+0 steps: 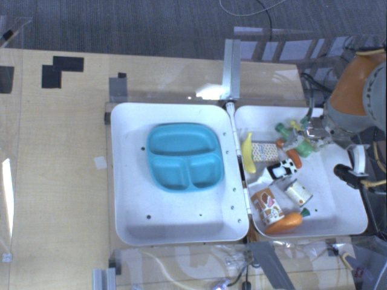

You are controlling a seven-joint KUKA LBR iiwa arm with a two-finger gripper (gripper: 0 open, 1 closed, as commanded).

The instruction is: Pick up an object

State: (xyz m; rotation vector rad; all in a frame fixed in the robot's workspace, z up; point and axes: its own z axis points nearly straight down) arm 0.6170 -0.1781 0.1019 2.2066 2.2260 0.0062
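Observation:
The right bin holds several small objects. A yellow banana lies by its left wall, next to a speckled packet. A black and white toy and a red-orange piece sit in the middle. A printed can, a carrot and a small white cylinder lie toward the front. My gripper hangs low over the bin's back right part, right above green and yellow toys and a green piece. Whether it touches them is unclear.
The left bin carries a blue divided plate. A metal divider stands behind the bins' shared wall. The arm's orange band and black cables overhang the right bin's right side.

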